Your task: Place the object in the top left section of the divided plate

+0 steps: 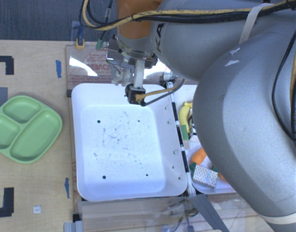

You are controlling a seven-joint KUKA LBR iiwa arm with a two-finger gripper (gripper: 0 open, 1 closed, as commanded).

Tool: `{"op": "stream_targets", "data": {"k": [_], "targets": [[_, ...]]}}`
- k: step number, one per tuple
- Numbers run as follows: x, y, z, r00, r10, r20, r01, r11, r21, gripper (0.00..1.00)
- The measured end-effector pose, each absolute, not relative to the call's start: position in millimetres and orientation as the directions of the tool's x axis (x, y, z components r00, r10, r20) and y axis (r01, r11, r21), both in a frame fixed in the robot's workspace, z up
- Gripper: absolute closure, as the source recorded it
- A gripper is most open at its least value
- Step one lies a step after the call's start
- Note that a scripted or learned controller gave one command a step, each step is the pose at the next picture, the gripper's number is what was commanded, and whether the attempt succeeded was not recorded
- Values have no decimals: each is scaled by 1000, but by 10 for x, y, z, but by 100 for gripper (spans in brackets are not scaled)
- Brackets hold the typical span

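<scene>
A green divided plate [25, 128] lies on the wooden bench at the far left, with two small sections on its upper-left side and one large section on the right. My gripper [121, 76] hangs over the back rim of the left white bin [85, 98], far to the right of the plate. I see nothing held in it. In the right bin [190, 92], mostly hidden by the arm, lie a yellow object [185, 114], an orange object [199, 155] and a small white patterned box [205, 176].
The left bin's floor shows faint blue scribbles and small dark dots. Blue tape marks [58, 68] and black corner marks [7, 65] sit on the bench around the plate. The large grey arm covers the right side of the view.
</scene>
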State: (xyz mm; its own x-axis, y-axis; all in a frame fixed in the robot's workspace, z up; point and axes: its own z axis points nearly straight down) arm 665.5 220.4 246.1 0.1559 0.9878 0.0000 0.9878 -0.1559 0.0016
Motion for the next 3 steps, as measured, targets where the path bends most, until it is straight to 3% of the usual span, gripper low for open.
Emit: {"op": "stream_targets", "data": {"k": [1,2,3], "targets": [[6026,2231,1903,221,975,-1,975,-221,-3,100],[5527,2235,1387,83,997,-1,997,-83,-4,100],[4951,2241,904,-54,999,4,998,54,11,100]]}}
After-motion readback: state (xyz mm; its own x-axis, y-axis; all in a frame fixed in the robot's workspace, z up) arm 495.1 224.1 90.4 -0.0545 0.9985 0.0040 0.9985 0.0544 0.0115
